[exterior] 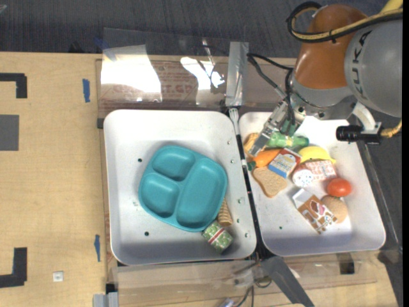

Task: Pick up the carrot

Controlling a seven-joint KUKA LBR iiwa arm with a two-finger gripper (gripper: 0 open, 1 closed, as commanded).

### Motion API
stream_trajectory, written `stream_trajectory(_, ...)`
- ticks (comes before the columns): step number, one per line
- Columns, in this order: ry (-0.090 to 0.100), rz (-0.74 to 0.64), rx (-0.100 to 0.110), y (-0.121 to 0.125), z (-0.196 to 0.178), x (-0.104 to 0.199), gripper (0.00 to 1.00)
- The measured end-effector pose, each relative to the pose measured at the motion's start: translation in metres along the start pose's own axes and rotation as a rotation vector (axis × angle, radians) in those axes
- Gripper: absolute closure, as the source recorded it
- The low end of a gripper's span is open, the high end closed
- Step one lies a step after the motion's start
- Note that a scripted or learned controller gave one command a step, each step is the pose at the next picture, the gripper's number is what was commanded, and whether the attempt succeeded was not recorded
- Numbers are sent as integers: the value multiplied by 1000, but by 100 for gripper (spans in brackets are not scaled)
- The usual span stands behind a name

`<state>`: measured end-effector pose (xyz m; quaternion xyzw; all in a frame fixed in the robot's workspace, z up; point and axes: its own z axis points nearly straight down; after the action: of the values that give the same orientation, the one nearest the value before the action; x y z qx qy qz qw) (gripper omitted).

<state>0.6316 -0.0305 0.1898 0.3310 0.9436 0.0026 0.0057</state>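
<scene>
Camera view: gripper (271, 133) hung low over the right bin's (370, 235) upper-left corner, just above the carrot (265, 158), which lay near that bin's left wall among toy food. Finger spread: cannot tell. Step judged: approach, no grasp seen. Next move calls for descending squarely onto the carrot, avoiding the bread slice (273, 181).

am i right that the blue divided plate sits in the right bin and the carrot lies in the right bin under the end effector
Not quite. The camera view shows the blue divided plate in the left bin, not the right. The carrot does lie in the right bin, by the end effector.
</scene>
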Motion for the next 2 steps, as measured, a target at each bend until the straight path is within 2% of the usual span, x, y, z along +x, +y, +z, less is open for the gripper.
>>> stream_trajectory(1, 7, -11, 8, -55, 3, 50, 0)
stream_trajectory(2, -2, 28, 1, -69, 90, -6, 0)
